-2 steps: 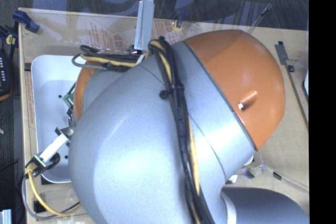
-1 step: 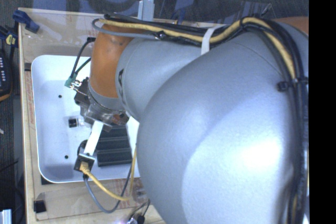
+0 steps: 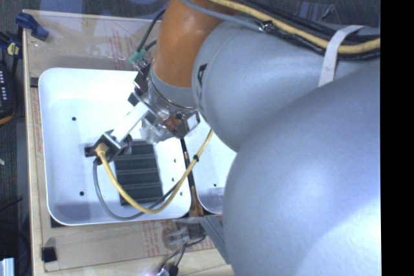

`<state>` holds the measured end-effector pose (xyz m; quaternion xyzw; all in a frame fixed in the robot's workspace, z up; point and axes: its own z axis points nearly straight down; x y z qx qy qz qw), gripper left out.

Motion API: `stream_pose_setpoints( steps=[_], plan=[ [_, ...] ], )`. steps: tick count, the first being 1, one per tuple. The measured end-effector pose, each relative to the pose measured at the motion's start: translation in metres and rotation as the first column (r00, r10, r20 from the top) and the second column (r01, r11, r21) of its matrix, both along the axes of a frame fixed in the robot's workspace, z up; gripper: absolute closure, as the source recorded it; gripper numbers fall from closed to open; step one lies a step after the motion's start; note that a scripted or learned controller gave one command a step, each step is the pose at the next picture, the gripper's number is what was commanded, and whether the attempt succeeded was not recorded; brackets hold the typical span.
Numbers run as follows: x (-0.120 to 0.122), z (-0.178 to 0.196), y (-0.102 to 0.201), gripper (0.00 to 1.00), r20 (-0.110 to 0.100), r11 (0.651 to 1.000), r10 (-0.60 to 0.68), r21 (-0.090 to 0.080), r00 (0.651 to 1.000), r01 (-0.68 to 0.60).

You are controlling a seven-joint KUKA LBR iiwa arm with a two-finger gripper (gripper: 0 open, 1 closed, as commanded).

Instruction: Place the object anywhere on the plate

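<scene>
Jaws over the shallow white bin [image 3: 65,113], clenched or released I cannot tell; black ribbed rectangular block [image 3: 138,172] lies inside that bin.

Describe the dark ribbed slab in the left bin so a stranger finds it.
Start at the left white bin, the one the grey arm leans over. On its floor, low in the view and toward the right wall, lies a dark rectangular slab. Parallel ridges along its top set it apart from the smooth white floor.
</scene>
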<state>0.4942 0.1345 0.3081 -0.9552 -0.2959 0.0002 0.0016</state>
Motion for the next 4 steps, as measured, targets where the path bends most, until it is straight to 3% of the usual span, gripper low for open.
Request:
stream_pose_setpoints(
  steps=[1,2,3,4],
  plan=[
    [-0.009,-0.042,-0.08,1.0,-0.003,0.984,0.178,0.002,0.984,-0.178],
    [-0.02,-0.145,-0.025,1.0,-0.007,0.972,0.235,-0.001,0.972,-0.235],
    [0.031,-0.117,-0.096,1.0,-0.003,0.998,0.059,0.0,0.998,-0.059],
    [0.105,-0.203,-0.03,1.0,-0.006,0.992,0.124,-0.001,0.992,-0.124]
  ],
)
